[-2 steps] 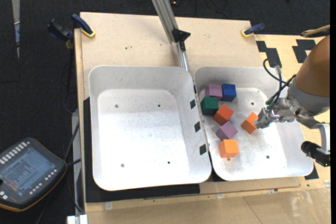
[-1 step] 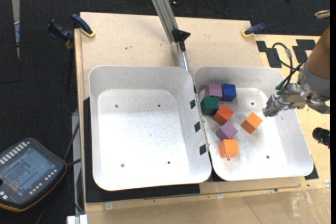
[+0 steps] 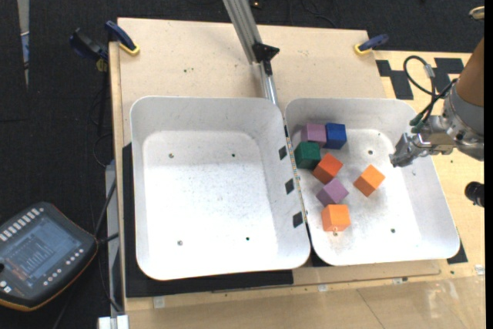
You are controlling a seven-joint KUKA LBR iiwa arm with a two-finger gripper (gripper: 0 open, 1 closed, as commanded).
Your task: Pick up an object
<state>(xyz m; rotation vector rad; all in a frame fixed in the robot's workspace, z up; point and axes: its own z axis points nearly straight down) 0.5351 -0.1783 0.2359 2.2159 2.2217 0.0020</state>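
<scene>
Seven blocks (image 3: pixel 330 172) in my right bin (image 3: pixel 420 231).
I see two purple, three orange, one blue, one green, clustered left.

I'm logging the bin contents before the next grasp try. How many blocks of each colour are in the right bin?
Orange blocks: 3
Purple blocks: 2
Blue block: 1
Green block: 1
Total: 7, all in the right bin.
</scene>
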